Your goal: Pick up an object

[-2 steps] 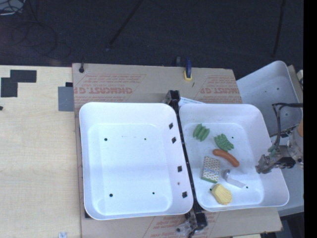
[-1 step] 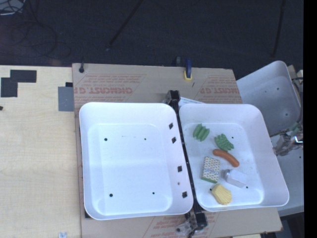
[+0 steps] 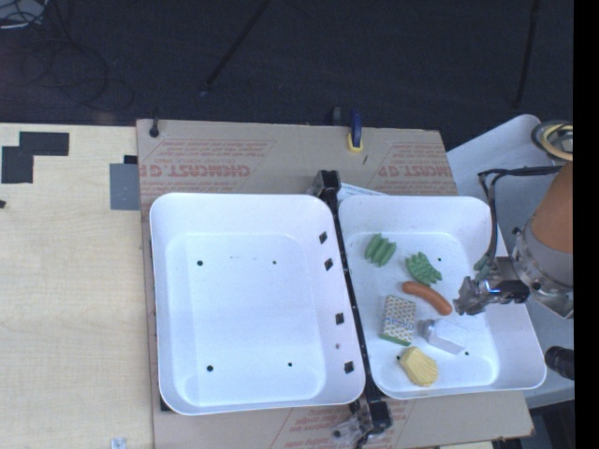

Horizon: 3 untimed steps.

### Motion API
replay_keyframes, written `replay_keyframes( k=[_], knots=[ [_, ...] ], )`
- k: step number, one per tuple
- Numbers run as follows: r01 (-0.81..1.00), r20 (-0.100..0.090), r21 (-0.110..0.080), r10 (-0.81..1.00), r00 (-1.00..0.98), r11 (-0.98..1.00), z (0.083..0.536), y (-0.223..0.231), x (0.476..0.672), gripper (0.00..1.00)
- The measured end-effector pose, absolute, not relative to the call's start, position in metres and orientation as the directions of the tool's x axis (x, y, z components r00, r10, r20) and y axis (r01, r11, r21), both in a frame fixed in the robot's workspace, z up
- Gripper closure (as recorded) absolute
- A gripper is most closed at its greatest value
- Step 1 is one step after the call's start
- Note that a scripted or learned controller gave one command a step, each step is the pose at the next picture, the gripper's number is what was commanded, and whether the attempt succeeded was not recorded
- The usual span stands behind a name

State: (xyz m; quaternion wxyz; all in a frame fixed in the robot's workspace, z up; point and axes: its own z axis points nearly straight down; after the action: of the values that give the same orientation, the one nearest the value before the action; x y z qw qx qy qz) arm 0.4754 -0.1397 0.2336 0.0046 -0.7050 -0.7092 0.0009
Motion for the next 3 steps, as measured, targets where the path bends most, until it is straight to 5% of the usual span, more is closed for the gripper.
replay_keyframes(
  k=[1,2,3],
  knots=[
    [1.0,0.001,0.002,1.0,-0.004,0.004,0.289,-0.112,0.477,1.0],
    [1.0,0.001,-0.004,1.0,-0.002,0.002,0.283,-0.076,0.476,1.0],
    [1.0,0.0,0.0,1.0,-0.002,0.002,0.319,-0.06,0.503,1.0]
  ],
)
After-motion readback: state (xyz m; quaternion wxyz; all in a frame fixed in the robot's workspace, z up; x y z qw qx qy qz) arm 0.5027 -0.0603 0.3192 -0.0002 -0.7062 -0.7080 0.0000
